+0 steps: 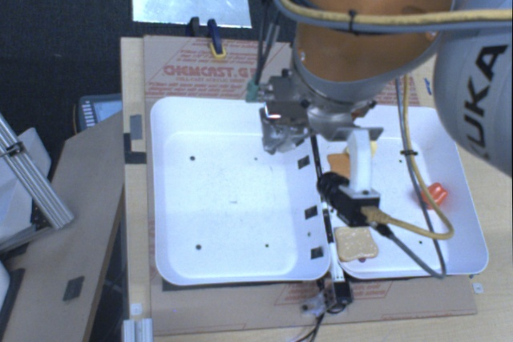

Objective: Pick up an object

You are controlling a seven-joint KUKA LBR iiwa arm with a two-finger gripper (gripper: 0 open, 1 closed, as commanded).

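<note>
**A:** Camera view, looking down at a slant. Where do we find the gripper, and what is there to pick?

**B:** The gripper (282, 136) hangs under the grey arm (473, 36), over the far right edge of the left bin (216, 204). We cannot tell whether the claw is open or closed. The pickable things all lie in the right bin (473, 252): a tan toast-shaped piece (355, 243) near the front, a small red-orange piece (437, 192) toward the right, and an orange piece (337, 162) partly hidden behind the wrist.

**A:** What could go wrong from here?

**B:** We judge that a straight descent would close on bare white floor. It could also strike the meeting rims (304, 188) between the bins.

**A:** And room to move?

**B:** The left bin's floor is wide and bare. The right bin is crowded by wrist and cable, and the toast piece sits close to its inner wall.
</note>
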